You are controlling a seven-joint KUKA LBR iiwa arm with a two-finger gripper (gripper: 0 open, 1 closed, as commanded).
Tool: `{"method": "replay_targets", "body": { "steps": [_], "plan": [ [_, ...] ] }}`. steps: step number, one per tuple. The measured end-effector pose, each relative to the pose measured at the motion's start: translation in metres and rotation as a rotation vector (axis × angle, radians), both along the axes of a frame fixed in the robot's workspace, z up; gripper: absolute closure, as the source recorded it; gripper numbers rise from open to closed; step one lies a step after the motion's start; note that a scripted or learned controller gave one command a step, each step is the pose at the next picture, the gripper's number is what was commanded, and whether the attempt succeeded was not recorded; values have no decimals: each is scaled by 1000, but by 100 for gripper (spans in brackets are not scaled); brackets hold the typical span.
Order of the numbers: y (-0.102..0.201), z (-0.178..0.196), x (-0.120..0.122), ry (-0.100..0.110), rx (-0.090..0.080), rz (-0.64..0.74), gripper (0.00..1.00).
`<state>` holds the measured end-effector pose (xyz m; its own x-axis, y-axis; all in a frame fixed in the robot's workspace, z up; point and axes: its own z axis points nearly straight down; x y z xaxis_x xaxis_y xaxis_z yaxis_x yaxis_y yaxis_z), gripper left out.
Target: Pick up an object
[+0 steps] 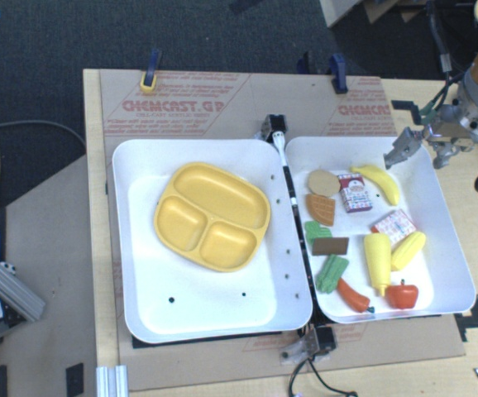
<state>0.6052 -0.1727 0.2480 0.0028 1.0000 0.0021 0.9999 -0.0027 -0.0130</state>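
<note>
The right bin [446, 213] holds several toy foods: a banana [380, 182], a red and white carton [355, 193], a tan disc [323, 182], a waffle piece [322, 210], a brown bar [330, 245], a green pickle [332, 273], a yellow bottle [377, 260], a corn cob [409, 250], a pink patterned box [393, 223] and a red tomato [402, 295]. My gripper [418, 157] hangs over the bin's far right corner, just above and right of the banana. It is open, and nothing sits between its fingers.
A yellow divided plate [212, 215] lies in the left bin [140, 296]. A black hinge strip [289, 213] runs between the bins. Clamps [149, 73] hold the cardboard sheet at the back. A red chili [353, 295] lies near the right bin's front rim.
</note>
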Motion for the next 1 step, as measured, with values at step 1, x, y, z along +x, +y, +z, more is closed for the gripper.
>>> {"method": "replay_targets", "body": {
  "steps": [1],
  "plan": [
    [0,8,2,-14,-3,3,0]
  ]
}}
